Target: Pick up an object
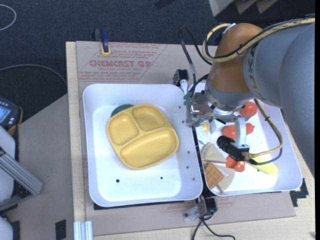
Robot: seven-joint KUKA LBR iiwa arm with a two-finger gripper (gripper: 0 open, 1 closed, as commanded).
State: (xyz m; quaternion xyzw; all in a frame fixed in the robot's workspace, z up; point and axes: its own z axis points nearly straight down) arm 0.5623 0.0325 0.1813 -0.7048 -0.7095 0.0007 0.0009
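The gripper (200, 115) hangs low over the right bin (287, 176), amid small toy foods (235, 131). I'd settle on 1 isolated piece and descend squarely.

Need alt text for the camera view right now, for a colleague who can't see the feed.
A grey arm with an orange band reaches from the right, its hand low over the right bin among small orange, yellow and tan items. The left bin holds a yellow divided plate lying on something dark green.

The arm (280, 49) runs off the right edge — its wrist hides much of the right bin (285, 181).
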